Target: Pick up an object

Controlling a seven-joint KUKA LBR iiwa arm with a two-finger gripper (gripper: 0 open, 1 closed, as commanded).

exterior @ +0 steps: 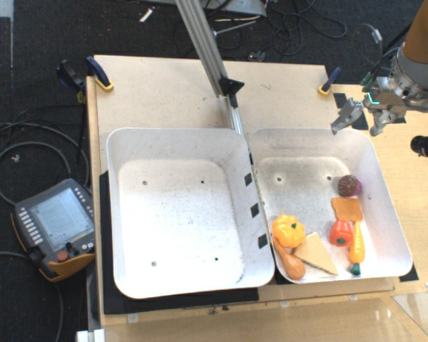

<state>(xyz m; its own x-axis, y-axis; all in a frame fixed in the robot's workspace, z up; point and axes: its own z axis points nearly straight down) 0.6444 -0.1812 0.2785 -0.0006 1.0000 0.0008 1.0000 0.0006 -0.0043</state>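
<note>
Dark carpet strewn with cables is surrounding the pale wooden table (171, 98) I am watching from above. My targets are all sitting in the near right corner of the right bin (385, 191): a dark purple round fruit (349, 186), an orange-brown toast slice (347, 209) just below it, a glossy red pepper (340, 232) touching a carrot (357, 244) with a green tip, a yellow pumpkin-shaped piece (289, 231), a pale cheese wedge (317, 254) and a tan sausage-like piece (292, 263) lying along the bin's left wall. They are looking like smooth moulded plastic toys. I am reading no labels or writing on any of them.

Both bins are shallow white trays with rounded corners and scuffed, speckled floors; the left bin (128, 148) is showing a few small dark dots. The tool (362, 116) is hanging above the far right rim of the right bin, well apart from the toys, its fingers spread wide and gripping nothing. A slanted metal pole (203, 41) is crossing the table's far side, and a grey pendant (55, 226) with an orange base is lying on the floor at left.
</note>
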